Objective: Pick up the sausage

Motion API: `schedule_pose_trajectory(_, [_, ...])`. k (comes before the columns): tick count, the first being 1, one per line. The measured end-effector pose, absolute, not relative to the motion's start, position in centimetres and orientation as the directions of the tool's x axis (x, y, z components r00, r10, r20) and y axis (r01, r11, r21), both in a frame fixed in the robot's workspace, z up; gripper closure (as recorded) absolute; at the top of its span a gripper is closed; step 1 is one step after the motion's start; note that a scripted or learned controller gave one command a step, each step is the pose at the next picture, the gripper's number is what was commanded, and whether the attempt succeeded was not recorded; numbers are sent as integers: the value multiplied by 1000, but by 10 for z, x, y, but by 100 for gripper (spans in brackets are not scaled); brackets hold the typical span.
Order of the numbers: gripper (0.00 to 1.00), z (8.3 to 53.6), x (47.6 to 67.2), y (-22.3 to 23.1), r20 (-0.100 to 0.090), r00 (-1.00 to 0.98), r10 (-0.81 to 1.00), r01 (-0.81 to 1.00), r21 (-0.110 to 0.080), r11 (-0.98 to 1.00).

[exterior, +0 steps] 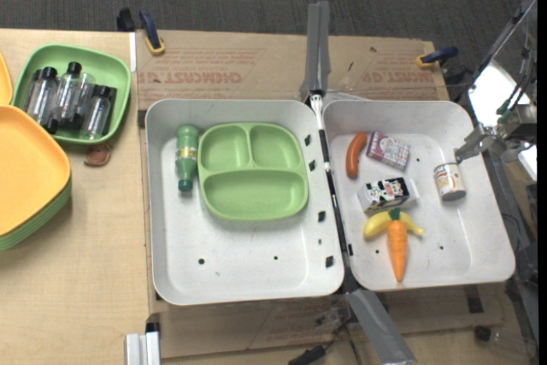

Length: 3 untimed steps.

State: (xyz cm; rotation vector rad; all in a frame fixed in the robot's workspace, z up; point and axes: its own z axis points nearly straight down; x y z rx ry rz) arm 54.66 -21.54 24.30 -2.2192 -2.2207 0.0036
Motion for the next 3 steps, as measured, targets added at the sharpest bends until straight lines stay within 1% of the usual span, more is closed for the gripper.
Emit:
schedule_pose_trajectory(1, [0,254,480,-222,-1,261,965,965,-3,-261])
schedule_pose_trajectory(3, [0,254,480,-222,-1,262,965,965,-3,-262])
